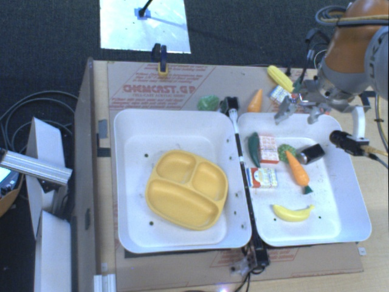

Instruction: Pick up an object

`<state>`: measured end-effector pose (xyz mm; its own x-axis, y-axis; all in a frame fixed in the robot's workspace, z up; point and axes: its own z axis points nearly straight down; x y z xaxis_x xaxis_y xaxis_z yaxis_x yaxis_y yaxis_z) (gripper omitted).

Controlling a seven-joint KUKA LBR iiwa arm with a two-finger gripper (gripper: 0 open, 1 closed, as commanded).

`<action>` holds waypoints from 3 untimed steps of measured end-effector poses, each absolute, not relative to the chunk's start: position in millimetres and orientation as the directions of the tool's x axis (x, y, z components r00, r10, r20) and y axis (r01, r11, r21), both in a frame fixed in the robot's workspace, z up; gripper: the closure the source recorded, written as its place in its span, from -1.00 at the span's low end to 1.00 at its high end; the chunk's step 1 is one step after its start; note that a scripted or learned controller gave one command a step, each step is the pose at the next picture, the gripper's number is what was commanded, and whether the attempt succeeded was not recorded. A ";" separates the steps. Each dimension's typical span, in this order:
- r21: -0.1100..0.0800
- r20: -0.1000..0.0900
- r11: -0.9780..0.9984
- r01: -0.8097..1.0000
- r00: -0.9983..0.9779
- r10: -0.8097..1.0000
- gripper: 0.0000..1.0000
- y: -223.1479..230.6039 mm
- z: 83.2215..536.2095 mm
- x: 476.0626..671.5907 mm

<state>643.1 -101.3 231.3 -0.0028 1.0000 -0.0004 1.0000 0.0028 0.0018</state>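
Objects are lying in the right bin (349, 218), none of them between the pincer's fingers: a carrot (297, 169) is slanting near the middle, with a black cylinder (310, 154) touching its upper end and a green piece (285, 150) just beside its top. A green pepper (253, 149) is lying along the bin's left wall, a small carton (268, 149) beside it and a second red and white box (263, 177) just below that. A banana (292, 212) is resting toward the near side. The pincer (299, 109) is hovering over the bin's far rim, its fingers spread apart and pinching nothing. The arm (355, 35) is reaching in from the right. Just past the rim, corn (280, 78) and another small carrot (255, 101) are lying on the surface (176, 84), with a green leafy item (208, 103) near the bins' far edge. A yellow divided plate (186, 189) is sitting in the left bin (130, 163).
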 end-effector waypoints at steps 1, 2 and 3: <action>-0.005 0.001 0.006 1.000 -0.006 1.000 -1.00 -81.2 119.1 659.8; 0.001 -0.001 0.002 1.000 -0.002 1.000 -1.00 -87.8 83.5 663.1; 0.008 0.000 0.004 1.000 -0.004 1.000 1.00 -87.3 97.9 665.2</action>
<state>665.2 -87.3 97.9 -0.0043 1.0000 -0.0003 1.0000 0.0043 0.0078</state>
